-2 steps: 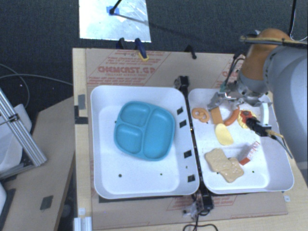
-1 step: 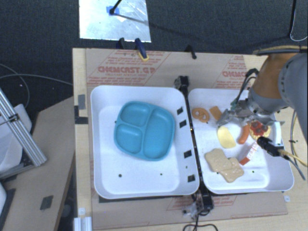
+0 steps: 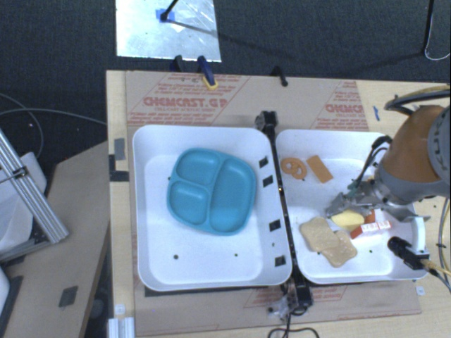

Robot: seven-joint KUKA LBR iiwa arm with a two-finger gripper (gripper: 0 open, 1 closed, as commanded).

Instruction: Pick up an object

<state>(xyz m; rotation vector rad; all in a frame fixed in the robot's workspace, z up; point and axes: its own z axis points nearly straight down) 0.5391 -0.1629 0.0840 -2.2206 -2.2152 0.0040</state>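
The robot's pincer (image 3: 343, 204) hung low in the right bin (image 3: 296, 259), its metal fingers just beside a yellow, banana-like piece (image 3: 348, 220) that lay immediately to their near-right, apparently touching; whether the fingers were parted or closed could not be told from above. A tan slice of toast (image 3: 328, 240) lay just near of the yellow piece, and a small red-and-white pack (image 3: 372, 228) sat against its right end. Farther back in the same bin, well apart from the pincer, rested a brown pretzel (image 3: 293, 166) and, beside it to the right, a flat orange-tan rectangular piece (image 3: 319, 168). The left bin (image 3: 151, 259), smooth white plastic with rounded corners, held a turquoise plate (image 3: 211, 190) divided into three compartments. Both bins stood side by side on a table (image 3: 232, 94) covered in brown printed cardboard. Beyond its far edge, dark carpet (image 3: 56, 34) carried a shiny silvery sheet (image 3: 169, 16). An aluminium frame (image 3: 28, 196) slanted at the left
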